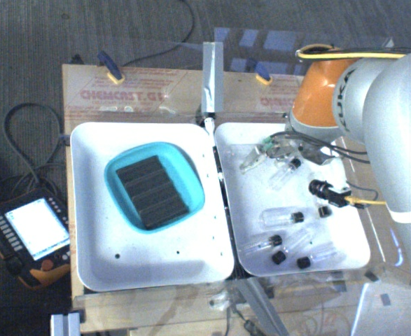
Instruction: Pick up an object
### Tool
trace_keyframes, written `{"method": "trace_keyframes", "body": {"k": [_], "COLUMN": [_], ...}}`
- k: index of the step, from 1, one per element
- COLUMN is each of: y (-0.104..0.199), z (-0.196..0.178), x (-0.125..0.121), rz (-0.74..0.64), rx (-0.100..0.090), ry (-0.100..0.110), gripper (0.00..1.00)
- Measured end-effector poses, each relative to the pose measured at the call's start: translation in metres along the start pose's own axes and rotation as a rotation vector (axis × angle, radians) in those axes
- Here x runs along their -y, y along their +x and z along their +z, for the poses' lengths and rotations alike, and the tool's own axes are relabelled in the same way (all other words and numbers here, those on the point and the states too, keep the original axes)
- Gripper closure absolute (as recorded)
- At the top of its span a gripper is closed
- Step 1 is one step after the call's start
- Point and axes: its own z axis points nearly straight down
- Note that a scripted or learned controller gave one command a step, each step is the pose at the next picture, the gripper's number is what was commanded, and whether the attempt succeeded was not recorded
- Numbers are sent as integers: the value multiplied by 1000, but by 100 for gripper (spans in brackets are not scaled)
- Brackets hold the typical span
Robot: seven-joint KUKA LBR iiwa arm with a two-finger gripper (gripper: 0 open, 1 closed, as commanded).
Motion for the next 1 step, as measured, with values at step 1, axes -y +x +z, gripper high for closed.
{"method": "trace_keyframes", "body": {"k": [1], "y": [0], "z": [-9], "x": [0], "rz": [1], "rx": [-2], "ry": [-1], "gripper": [100]}}
